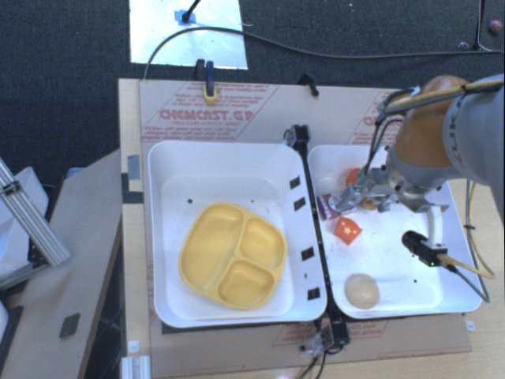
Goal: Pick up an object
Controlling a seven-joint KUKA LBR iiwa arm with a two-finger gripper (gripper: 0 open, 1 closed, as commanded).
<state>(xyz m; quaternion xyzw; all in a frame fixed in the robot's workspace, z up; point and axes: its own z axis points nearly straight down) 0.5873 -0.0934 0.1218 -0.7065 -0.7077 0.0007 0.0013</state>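
Reaching in from the right, the gripper (347, 201) sits low over the far left part of the right bin (454, 287), and we cannot tell how far it stands open or whether it has hold of anything (the wrist hardware crowds that spot).

We count three loose things in that bin. One small orange block (347, 230) lies just near of the gripper, close to the divider between the bins; it looks roughly square, turned so a corner points toward the near side, and we see no clear long axis on it. One pale round object (362, 290) rests near the bin's near wall, well apart from the block; being rounded, it points no particular way. One bit of orange-red (353, 177) shows just far of the gripper, too hidden to make out its shape or heading.

We count two white bins side by side on the worktop (95, 212). One yellow divided tray (233, 255) lies in the left bin (170, 172), with three compartments, its long axis running slantwise from the near left toward the far right.
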